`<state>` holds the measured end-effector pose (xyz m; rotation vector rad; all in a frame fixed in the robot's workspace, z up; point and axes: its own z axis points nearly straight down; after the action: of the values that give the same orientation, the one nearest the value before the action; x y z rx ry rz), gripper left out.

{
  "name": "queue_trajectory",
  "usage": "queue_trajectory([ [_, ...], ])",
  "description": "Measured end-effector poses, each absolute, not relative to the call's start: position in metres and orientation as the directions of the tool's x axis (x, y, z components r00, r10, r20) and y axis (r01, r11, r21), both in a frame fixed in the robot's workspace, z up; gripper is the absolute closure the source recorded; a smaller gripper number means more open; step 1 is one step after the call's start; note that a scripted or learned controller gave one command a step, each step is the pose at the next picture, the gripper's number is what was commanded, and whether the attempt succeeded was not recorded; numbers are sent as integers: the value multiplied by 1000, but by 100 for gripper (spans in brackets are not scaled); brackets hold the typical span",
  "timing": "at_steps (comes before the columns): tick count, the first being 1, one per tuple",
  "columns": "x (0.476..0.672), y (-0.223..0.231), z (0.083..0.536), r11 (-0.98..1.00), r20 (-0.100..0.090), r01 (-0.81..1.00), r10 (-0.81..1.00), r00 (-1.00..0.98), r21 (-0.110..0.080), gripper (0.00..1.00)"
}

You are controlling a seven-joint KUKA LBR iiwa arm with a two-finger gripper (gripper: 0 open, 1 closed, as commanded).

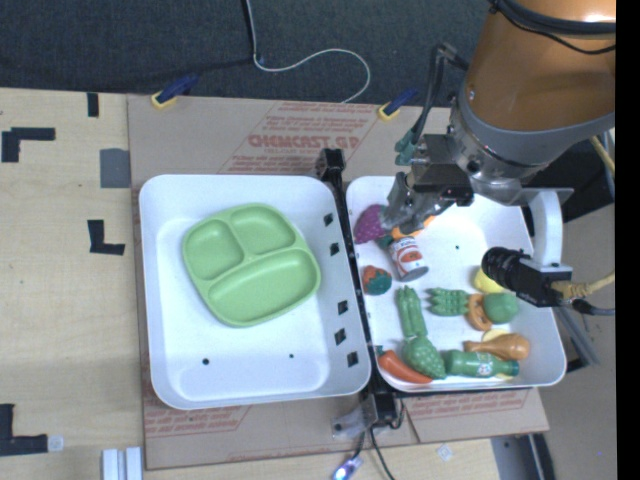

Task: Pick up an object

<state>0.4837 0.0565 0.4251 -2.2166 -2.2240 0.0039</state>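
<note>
- My gripper [408, 220] hangs low over the right bin [552, 368], just above a small red-and-white can [409, 258] and beside a purple toy [369, 224].
- Toy foods crowd that bin's near half: a green corn cob [410, 310], a carrot [399, 368], a green bottle [480, 365].
- A green divided plate [251, 262] lies alone in the left bin [165, 358].
- I cannot tell how the fingers stand.
</note>
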Motion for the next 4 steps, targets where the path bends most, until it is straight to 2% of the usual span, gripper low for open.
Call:
queue_trajectory([
  [1,484,8,487,-2,-1,1000,1000,2,5,100],
  [2,486,86,537,10,2,1000,1000,-10,5,100],
  [3,482,57,392,-2,-4,1000,1000,2,-17,100],
  [4,484,109,433,6,1,1000,1000,-6,2,100],
])
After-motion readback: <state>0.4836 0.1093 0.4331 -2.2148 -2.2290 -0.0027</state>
